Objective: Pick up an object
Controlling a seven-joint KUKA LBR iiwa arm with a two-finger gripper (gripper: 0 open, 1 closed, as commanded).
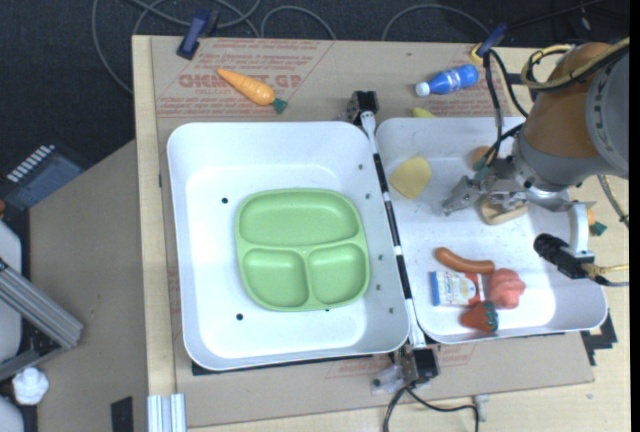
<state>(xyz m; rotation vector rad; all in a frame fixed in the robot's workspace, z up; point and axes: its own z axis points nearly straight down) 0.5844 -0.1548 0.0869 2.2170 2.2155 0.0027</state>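
Over the right bin (560,315) the arm (575,110) reaches in from the right, its gripper (480,192) low above the bin's upper half. Its fingers (458,198) look spread a little and point toward the left, with nothing visible between them; they seem empty. Just under the wrist lies a tan piece (500,210), partly hidden, and I judge that to be the likeliest target, since the gripper sits almost on it. A yellow lump (410,176) rests near the bin's left wall, apart from the fingers. Farther down lie a sausage (463,261), a small carton (452,289), a pink lump (506,288) and a strawberry (480,318), bunched together, which would make a clean grasp harder there. The left bin (200,170) carries a green tray (300,248). On the counter (160,80) beyond the bins lie a carrot (250,86) and a blue bottle (448,80), out of play.
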